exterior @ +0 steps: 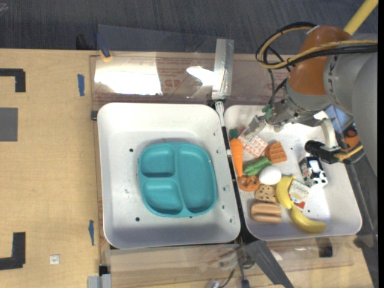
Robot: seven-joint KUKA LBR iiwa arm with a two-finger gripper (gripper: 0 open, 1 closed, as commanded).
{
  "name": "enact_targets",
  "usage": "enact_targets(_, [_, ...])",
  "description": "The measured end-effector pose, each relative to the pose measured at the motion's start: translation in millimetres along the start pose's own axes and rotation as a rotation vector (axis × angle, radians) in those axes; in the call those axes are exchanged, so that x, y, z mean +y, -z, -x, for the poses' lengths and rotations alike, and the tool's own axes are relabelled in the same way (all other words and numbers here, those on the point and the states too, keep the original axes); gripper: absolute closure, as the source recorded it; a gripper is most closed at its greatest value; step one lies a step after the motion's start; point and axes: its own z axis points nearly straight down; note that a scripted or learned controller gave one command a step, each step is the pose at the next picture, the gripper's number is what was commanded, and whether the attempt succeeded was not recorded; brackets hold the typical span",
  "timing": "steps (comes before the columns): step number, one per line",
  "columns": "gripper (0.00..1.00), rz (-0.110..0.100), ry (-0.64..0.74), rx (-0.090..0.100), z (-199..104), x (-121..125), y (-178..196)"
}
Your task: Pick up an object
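My gripper [268, 119] hangs over the back left part of the right bin [342, 218], just above a red-and-white checked packet [255, 144]. No object shows between it and the camera. Below it lie an orange carrot [237, 156], an orange waffle piece [276, 152], a green vegetable [258, 165], a white egg [270, 176], a yellow banana [303, 218], a hot dog [266, 211] and a black-and-white toy [314, 173].
The left bin [114, 161] holds a teal divided plate [178, 179]. A cookie [264, 192] and a small packet [298, 190] lie between the egg and the banana. A metal divider [228, 155] separates the bins. The grey arm [354, 83] covers the right bin's back right corner.
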Motion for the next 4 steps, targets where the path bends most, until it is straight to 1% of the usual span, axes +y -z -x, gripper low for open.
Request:
enact_targets(1, [0.00,-0.016,0.147,0.004,-14,-73,-18])
enact_targets(2, [0.00,-0.015,-0.091,0.003,-20,-113,-17])
enact_targets(3, [1.00,-0.010,-0.091,0.001,-19,-111,-5])
enact_targets(4, [0.00,-0.011,-0.091,0.001,-19,-111,-6])
